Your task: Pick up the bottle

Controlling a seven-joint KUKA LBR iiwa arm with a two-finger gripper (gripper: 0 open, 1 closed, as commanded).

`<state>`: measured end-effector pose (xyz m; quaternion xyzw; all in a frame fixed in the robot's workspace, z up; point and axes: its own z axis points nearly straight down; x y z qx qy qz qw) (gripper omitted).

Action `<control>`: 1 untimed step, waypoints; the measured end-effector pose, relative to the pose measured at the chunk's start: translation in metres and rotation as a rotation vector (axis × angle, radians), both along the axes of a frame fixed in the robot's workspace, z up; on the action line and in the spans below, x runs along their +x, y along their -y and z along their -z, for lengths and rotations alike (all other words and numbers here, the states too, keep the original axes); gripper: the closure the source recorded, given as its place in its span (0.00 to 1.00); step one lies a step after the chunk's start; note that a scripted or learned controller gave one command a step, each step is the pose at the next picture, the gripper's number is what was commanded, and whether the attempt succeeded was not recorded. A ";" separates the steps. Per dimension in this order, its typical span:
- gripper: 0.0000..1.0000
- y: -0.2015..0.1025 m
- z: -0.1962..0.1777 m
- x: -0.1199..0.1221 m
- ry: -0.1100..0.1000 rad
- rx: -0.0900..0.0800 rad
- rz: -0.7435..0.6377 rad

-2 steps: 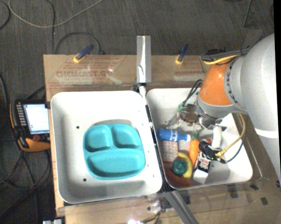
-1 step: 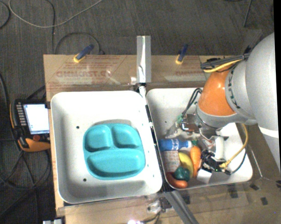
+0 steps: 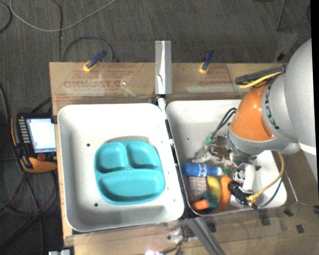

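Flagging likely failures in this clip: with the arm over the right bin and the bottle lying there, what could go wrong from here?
1. The bottle lies on its side close against the yellow toy and orange toy, so a grasp may catch a neighbour instead.
2. It sits near the right bin's left wall, which could block a finger.
3. The arm hides the gripper from the camera, so a miss would be hard to see.

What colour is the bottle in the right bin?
Blue with a white cap end, the bottle shows in the camera view.
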<state>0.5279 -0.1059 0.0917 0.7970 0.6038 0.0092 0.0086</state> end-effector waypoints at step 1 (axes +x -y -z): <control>0.00 0.000 0.000 -0.036 0.000 0.001 0.171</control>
